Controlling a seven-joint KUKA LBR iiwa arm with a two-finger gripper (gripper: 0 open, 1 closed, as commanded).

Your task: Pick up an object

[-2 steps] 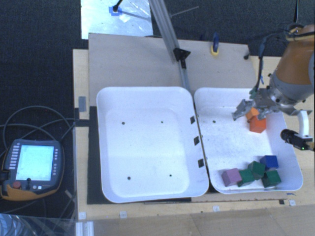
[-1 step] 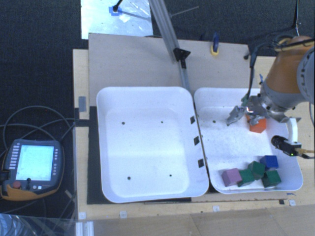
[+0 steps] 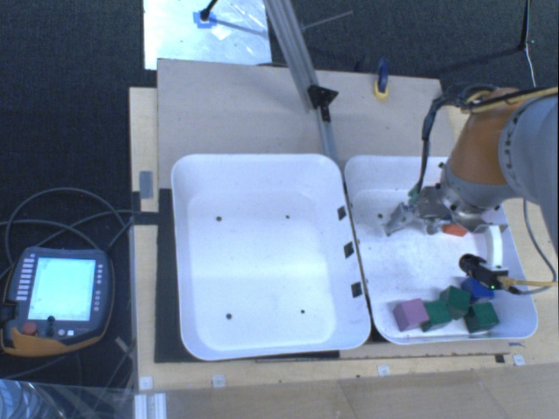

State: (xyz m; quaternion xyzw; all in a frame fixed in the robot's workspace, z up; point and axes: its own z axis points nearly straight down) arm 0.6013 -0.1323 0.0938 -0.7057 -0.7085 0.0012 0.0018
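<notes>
My gripper point(image 3: 397, 223) hangs over the middle of the right bin point(image 3: 376, 177), its grey fingers pointing left and down towards the bin floor, with nothing visible between them. Loose blocks lie in the bin's near right corner: a purple block point(image 3: 408, 313), green blocks point(image 3: 454, 301) beside it, and a blue block point(image 3: 481, 288) partly under a black part of the arm's cabling. A small orange-red piece point(image 3: 453, 230) shows just below the wrist. The blocks lie well to the right and front of the fingertips.
The left bin point(image 3: 262, 251) sits beside the right one, sharing a ridge with black clips. A slanted metal pole point(image 3: 297, 51) crosses the back. A teach pendant point(image 3: 57, 299) with cables lies at the far left, off the bench.
</notes>
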